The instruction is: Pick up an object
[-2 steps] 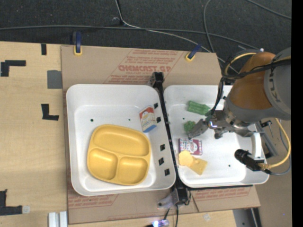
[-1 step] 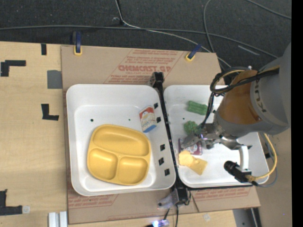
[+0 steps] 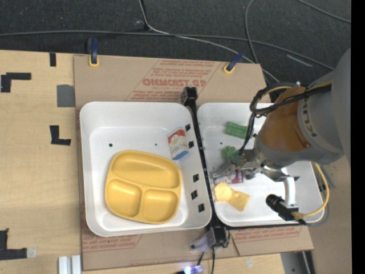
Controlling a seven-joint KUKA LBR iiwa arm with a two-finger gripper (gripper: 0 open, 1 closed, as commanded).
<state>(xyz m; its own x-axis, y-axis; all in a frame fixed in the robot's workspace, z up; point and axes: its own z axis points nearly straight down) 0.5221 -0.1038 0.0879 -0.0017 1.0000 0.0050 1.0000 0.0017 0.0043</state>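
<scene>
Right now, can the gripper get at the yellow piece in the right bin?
Probably yes: the gripper hangs just above the yellow piece, which lies apart with nothing on top of it.

Robot lab: clamped cardboard, cables.

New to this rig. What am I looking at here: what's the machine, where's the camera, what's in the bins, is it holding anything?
One fixed camera looks down at a slant on a bench with two shallow white bins. The grey arm with the orange band is a KUKA iiwa reaching in from the right; its gripper is low in the right bin. The left bin holds a yellow divided tray and a small red-and-white carton. The right bin holds green pieces, a pale yellow chunk and something pinkish by the gripper. Whether it grips anything is not clear.
</scene>
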